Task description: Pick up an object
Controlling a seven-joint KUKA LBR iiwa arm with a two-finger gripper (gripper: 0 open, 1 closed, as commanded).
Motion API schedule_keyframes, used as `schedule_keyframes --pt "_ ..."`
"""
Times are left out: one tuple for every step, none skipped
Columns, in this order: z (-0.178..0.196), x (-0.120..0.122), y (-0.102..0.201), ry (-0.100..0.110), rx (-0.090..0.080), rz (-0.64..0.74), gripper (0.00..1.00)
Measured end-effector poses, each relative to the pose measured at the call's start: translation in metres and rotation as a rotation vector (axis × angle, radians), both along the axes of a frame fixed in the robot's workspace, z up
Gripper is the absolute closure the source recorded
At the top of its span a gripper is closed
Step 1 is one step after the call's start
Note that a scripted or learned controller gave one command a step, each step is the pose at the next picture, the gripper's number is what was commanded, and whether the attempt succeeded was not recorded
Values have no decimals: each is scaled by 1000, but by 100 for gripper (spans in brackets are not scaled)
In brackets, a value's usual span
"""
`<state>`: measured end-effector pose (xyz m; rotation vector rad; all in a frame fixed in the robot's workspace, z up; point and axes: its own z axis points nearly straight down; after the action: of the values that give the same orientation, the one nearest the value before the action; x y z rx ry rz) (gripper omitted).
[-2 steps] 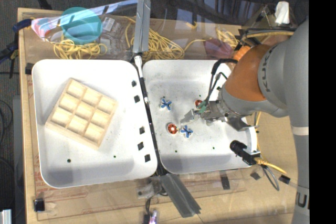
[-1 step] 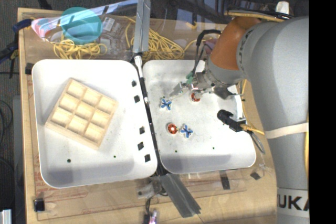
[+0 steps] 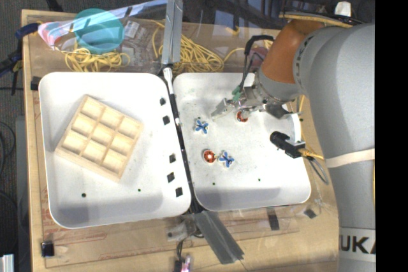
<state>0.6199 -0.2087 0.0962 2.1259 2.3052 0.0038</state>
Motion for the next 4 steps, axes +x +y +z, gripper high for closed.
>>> schedule_keyframes --pt "0 0 0 0 0 0 0" --pt "15 6 0 7 2 27 0" --pt "12 7 1 8 3 76 0" --pt "18 6 0 7 2 51 0"
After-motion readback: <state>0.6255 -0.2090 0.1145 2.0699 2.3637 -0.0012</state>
